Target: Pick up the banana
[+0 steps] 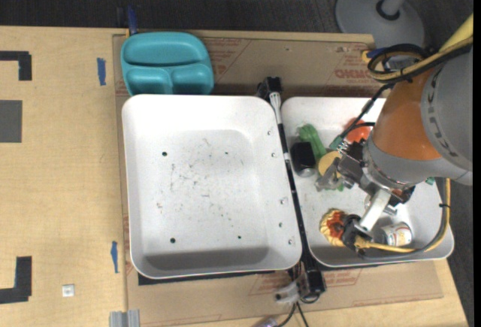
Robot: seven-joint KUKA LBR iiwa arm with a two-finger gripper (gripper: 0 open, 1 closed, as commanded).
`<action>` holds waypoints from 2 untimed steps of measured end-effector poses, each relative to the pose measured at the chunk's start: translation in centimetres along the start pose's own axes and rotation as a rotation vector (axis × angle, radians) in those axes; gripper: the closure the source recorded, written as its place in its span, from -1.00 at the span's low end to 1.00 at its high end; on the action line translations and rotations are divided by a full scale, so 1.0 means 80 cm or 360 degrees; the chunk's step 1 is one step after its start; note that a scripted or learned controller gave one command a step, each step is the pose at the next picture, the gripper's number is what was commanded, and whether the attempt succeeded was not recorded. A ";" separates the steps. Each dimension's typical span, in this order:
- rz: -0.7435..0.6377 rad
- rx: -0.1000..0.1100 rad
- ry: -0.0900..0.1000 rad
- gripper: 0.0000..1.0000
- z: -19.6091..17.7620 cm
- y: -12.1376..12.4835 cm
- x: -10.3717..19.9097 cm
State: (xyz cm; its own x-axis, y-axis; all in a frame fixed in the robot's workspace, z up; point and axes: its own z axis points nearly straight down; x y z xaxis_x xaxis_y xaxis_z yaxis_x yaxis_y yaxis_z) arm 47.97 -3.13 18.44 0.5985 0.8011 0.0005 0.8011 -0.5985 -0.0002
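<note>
Red print on cardboard (353,66) unreadable.

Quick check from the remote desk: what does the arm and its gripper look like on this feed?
The arm is bulky and rounded, grey, with a broad orange band above the wrist. Black and yellow cables loop along its upper side. The gripper is a metallic grey and silver assembly with pale, narrow fingers.

Bright, even light from above. The left white bin (203,183) is nearly washed out and drops a narrow dark shadow along its front edge. The arm (428,130) is slightly soft; small items beside it blur together.
</note>
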 end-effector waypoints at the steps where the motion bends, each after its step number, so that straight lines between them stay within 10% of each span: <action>1: -0.0003 -0.0001 0.0000 1.00 -0.012 0.001 0.001; 2: -0.0021 0.0006 -0.0002 1.00 0.000 -0.047 0.060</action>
State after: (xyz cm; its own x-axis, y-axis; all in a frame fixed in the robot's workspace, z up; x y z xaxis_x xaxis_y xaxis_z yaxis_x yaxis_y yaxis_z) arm 47.88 2.97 18.41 0.5877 0.8091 -0.0008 0.8090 -0.5877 -0.0042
